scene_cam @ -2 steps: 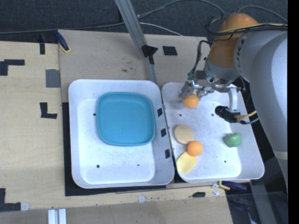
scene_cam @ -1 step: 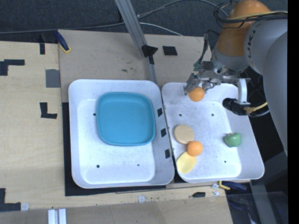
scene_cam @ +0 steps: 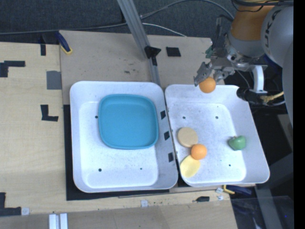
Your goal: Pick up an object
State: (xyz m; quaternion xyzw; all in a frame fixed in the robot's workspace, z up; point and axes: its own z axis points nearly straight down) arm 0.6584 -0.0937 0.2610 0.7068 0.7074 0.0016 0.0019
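Note:
My gripper [scene_cam: 208, 81] hangs over the far edge of the right bin [scene_cam: 248, 128], shut on a small orange ball [scene_cam: 208, 86] that sits between its fingers, lifted off the bin floor. Lower in the same bin lie a tan round disc [scene_cam: 187, 137], a second orange ball [scene_cam: 198, 151], a yellow piece [scene_cam: 190, 167] touching that ball, and a green object [scene_cam: 237, 142] near the right wall.
The left bin [scene_cam: 81, 142] holds a blue square plate [scene_cam: 128, 120]. A slanted metal bar [scene_cam: 138, 30] runs from the top down to the gap between the bins. Cables lie on the dark surface behind the bench.

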